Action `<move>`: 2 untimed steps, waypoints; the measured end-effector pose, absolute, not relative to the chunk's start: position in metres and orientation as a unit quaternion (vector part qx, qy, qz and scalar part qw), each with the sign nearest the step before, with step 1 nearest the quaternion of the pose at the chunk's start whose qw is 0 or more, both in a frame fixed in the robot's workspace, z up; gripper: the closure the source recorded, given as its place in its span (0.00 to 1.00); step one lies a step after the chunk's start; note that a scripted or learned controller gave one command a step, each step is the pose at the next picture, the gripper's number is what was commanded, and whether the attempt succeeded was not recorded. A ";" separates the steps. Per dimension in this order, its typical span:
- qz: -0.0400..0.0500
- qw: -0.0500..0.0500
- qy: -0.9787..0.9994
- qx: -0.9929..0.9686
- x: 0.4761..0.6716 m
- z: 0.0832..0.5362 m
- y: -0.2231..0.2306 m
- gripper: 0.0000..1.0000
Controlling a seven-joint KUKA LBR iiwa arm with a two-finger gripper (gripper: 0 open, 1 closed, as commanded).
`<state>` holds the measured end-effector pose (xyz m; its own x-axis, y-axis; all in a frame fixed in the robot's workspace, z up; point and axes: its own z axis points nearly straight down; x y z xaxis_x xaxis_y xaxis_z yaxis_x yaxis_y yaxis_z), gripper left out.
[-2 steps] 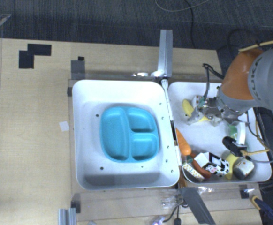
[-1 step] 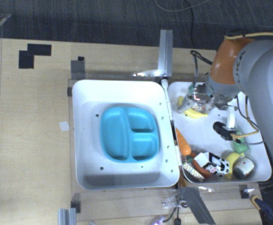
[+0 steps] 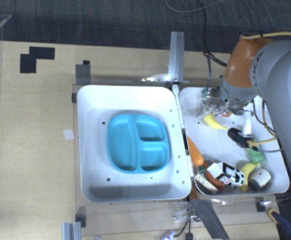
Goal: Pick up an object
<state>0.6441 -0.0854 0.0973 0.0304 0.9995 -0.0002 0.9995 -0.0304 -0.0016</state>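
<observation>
A grey robot arm with an orange band reaches in from the right and holds its pincer (image 3: 214, 109) low over the far end of the right bin (image 3: 191, 100). Whether the pincer is apart or together cannot be told from this angle, and nothing can be seen held in it.

Just below the pincer, on its near side, lies a small yellow banana (image 3: 216, 122) on the white floor of the bin. It is close to the pincer, perhaps touching. It looks like the thing being gone for, so the step in hand seems to be the approach or the grasp itself, with the lift not yet done. The next move would call for closing squarely on the banana's curved body and rising straight up.

Farther from the pincer, toward the camera, a carrot (image 3: 196, 154) lies along the bin's left wall. Beyond that, at the near end, sits a huddle of small things — a green lump (image 3: 256, 156), a black-and-white toy (image 3: 229, 173) and a grey ball (image 3: 260, 178).

Left of the pincer, across the shared wall, the left bin (image 3: 93, 149) holds a blue divided tray (image 3: 138, 142).

Both bins rest on a pale wooden bench (image 3: 30, 134). Behind the pincer a metal post (image 3: 176, 54) stands at the far edge, and past it is dark carpet (image 3: 85, 9) with a thin cable (image 3: 195, 4) looped across it.
</observation>
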 end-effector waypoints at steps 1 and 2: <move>-0.001 -0.003 -0.739 -0.673 0.604 0.222 -0.110 1.00; -0.001 -0.002 -0.739 -0.673 0.604 0.221 -0.110 0.00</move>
